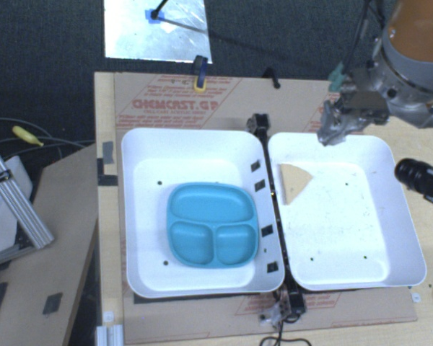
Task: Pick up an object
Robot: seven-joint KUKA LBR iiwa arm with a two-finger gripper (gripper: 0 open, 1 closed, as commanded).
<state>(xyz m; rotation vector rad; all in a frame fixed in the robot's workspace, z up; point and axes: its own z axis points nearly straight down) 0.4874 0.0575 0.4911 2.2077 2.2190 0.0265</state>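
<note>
A blue divided plate (212,224) with three compartments lies flat in the left bin (144,164), a little right of its middle. A tan wedge-shaped piece (291,179) lies in the right bin (390,215) at its near-left part, close to the divider. My gripper (333,134) hangs above the back edge of the right bin, up and to the right of the tan wedge. Nothing shows between its fingertips.
Both bins sit on a cardboard sheet (173,99). A black clip row (263,193) runs along the seam between the bins. A shiny metal sheet (156,20) lies behind the bench. Aluminium framing (11,200) stands at the left.
</note>
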